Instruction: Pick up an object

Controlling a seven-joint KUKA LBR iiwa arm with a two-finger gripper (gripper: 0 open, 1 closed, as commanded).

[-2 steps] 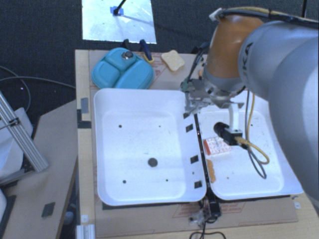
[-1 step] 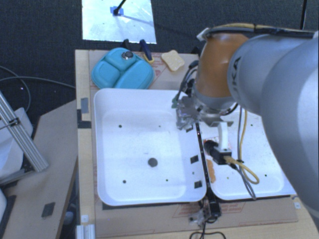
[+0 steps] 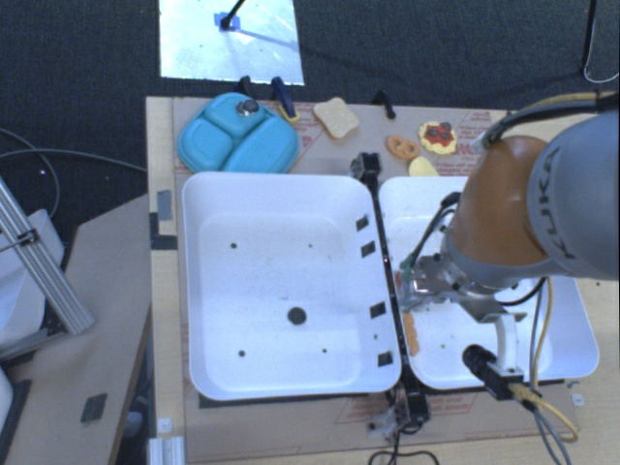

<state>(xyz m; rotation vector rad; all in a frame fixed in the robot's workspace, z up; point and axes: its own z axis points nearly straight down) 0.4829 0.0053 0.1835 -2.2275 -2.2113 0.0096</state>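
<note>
Camera view looked down on two white bins; arm's wrist hung over right bin (image 3: 581,352), close to its left wall. Gripper (image 3: 418,294) hidden under wrist; opening impossible to tell. Small orange piece (image 3: 411,334) lay on right bin's floor beside left wall, toward near edge, just below gripper. Judged light, probably soft or rubbery, narrow. Best pinched across its short width, mid-length, though nearby wall left little room. Dark round thing (image 3: 296,316) sat mid-floor in left bin (image 3: 208,260).
</note>
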